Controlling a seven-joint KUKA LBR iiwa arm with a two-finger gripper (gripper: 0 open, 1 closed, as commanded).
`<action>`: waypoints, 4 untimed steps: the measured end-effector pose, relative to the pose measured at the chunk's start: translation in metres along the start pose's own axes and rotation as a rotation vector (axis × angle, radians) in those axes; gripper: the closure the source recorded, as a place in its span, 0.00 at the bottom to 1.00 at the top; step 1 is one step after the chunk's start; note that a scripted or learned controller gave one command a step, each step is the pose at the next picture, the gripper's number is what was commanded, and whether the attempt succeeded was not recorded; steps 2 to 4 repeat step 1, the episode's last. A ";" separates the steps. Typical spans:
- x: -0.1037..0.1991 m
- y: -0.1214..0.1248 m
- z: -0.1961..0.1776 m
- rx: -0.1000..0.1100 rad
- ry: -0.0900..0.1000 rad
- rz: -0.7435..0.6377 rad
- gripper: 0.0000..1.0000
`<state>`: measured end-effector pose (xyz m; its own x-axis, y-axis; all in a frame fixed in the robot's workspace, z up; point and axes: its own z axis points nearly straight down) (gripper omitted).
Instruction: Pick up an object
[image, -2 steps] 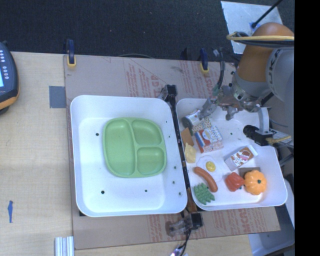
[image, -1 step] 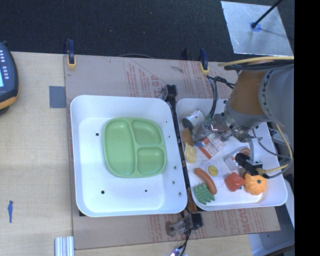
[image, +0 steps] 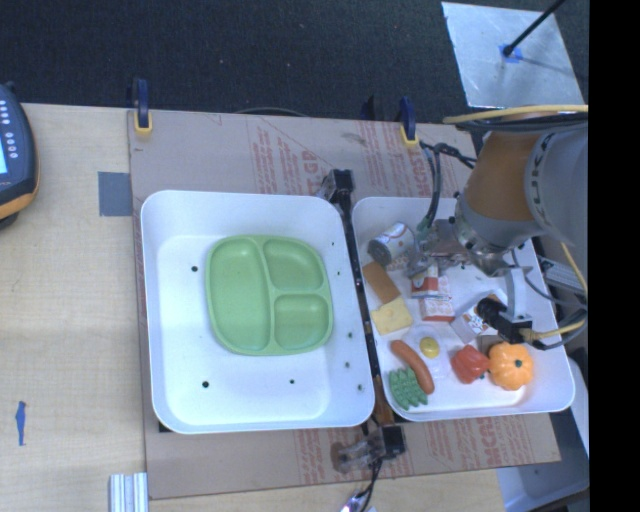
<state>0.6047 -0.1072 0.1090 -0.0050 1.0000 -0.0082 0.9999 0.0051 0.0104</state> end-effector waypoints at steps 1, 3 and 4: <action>0.039 0.018 -0.089 0.003 0.009 -0.003 1.00; 0.039 0.018 -0.089 0.003 0.009 -0.003 1.00; 0.039 0.018 -0.089 0.003 0.009 -0.003 1.00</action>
